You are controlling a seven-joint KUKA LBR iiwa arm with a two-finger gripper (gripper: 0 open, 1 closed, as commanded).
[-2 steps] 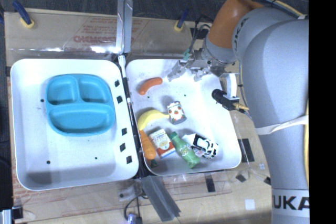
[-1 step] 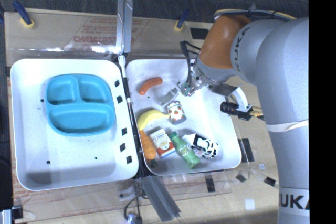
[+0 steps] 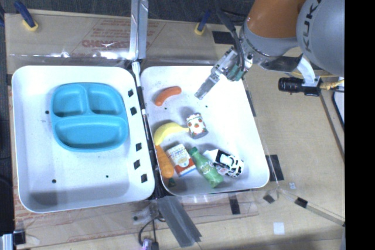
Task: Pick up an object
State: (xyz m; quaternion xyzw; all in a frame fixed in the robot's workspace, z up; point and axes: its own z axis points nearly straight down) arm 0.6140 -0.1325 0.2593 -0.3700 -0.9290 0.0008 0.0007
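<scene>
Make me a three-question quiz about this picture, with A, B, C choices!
1. Where is the blue divided plate?
A. left bin
B. right bin
C. on the floor

2. What colour is the bottle?
A. red
B. green
C. black

3. How does the banana lie?
A. in the gripper
B. on the blue plate
C. in the right bin

Answers: 1 A, it is in the left bin. 2 B, it looks green. 3 C, it rests by the sausage, away from the gripper.
</scene>
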